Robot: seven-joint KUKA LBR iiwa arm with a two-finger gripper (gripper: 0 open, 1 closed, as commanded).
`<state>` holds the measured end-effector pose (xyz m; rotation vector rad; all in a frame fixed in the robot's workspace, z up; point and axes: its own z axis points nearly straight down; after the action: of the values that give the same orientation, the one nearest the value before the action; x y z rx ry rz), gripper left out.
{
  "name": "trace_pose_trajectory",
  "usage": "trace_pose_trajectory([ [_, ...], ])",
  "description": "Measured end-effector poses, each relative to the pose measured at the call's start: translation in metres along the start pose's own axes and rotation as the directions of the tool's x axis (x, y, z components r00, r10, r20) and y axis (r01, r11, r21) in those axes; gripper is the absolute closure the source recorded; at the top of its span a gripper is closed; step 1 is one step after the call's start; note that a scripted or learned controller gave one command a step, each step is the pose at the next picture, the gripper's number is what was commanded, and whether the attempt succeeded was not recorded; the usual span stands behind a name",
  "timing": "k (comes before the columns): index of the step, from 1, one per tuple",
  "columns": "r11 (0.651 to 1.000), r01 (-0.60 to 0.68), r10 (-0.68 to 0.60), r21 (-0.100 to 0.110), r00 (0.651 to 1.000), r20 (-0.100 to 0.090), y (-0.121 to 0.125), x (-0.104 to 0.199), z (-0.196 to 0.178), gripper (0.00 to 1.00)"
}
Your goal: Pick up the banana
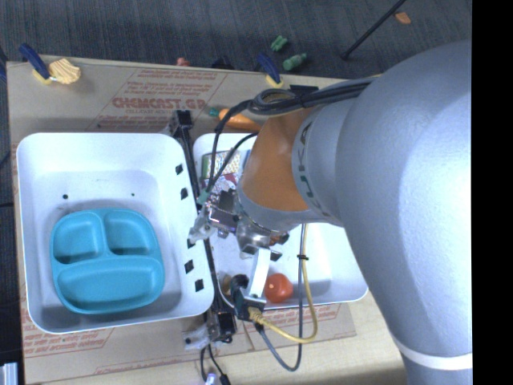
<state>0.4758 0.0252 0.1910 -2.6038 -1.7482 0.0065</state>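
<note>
- Camera view: 2 white bins sit side by side on the counter (144, 95), which is covered with printed cardboard.
- The left bin (48, 159) holds 1 blue divided tray (106, 259), lying flat near the bin's near wall.
- The arm (385, 175) reaches in from the right and hangs over the right bin (341, 283), covering most of its floor.
- The gripper (255, 283) points down into the right bin near the divider between the bins. Its state cannot be determined; nothing is visibly held.
- A red-orange round object (278, 287) lies just beside the gripper, near the bin's front wall.
- Banana: position unconfirmed. An orange-yellow patch (240, 122) at the far edge of the right bin may be it, but the arm hides too much to tell.
- Judgement: the arm is low because the program is searching the right bin.
</note>
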Motion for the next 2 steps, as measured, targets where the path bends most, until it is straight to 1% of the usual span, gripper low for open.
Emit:
trace_pose_trajectory([
  [1,0.921,0.389,-0.389,-0.004,0.921,0.002,0.048,-0.086,-0.001,0.00],
  [2,0.974,0.225,-0.225,-0.002,0.974,0.001,0.035,0.014,0.000,0.00],
])
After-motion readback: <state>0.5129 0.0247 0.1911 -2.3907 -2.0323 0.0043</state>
